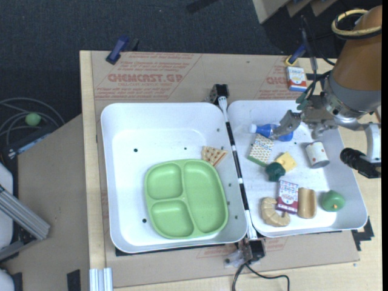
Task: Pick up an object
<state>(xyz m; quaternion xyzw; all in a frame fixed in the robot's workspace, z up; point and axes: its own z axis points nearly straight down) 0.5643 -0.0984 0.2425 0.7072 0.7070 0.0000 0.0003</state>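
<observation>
**Reaching over the right bin: gripper low beside a blue toy, hold not confirmed**

Inspecting the bench from above, the arm (357, 59) comes in from the right and its gripper (290, 125) sits low over the upper part of the right bin (354, 220). Whether the gripper is apart, together or clamped on anything cannot be told at this angle.

Just beside the gripper tip lies a small blue object (267, 130), with a white part at its left end. This is judged the likeliest target. It looks like moulded plastic: light, stiff, smooth and liable to slip or roll if pinched off centre. A hold across its narrower middle, square to its long axis, is recommended.

Other contents of the right bin:
- a speckled green-and-white packet (261, 150), touching or nearly touching the blue object; flat and hard to get under;
- a yellow block (286, 161) and a dark green round piece (274, 171), close together;
- a white cylinder (316, 154) on its side, likely to roll;
- a small red-and-white carton (288, 197), a bread roll toy (306, 202), a tan croissant shape (273, 213) and a green apple toy (331, 201) along the near edge.

The left bin (121, 126) holds a green divided plate (185, 199) and a waffle piece (213, 155).

Risk noted: crowding near the packet may cause a double contact.
</observation>
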